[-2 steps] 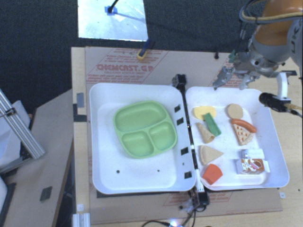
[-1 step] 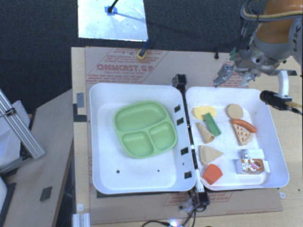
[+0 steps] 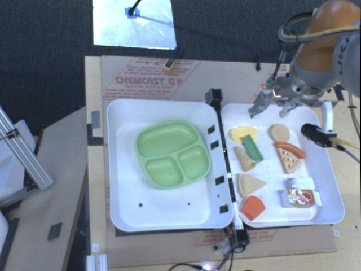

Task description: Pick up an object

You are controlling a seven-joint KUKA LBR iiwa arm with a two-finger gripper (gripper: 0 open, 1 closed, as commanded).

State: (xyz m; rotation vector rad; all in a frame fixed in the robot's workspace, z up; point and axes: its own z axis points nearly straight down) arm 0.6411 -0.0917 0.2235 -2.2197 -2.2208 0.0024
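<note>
The gripper (image 3: 271,106) hangs over the far edge of the right bin (image 3: 333,199), fingers spread wide with nothing between them. Below it in that bin lie a yellow piece (image 3: 243,133), a green stick (image 3: 252,149), a bun (image 3: 279,132), a pizza slice (image 3: 290,158) and an orange block (image 3: 252,207). A green tray (image 3: 172,153) sits in the left bin (image 3: 125,205)

Two bins (image 3: 169,222) — one tray (image 3: 172,154), eight foods (image 3: 252,207).
</note>
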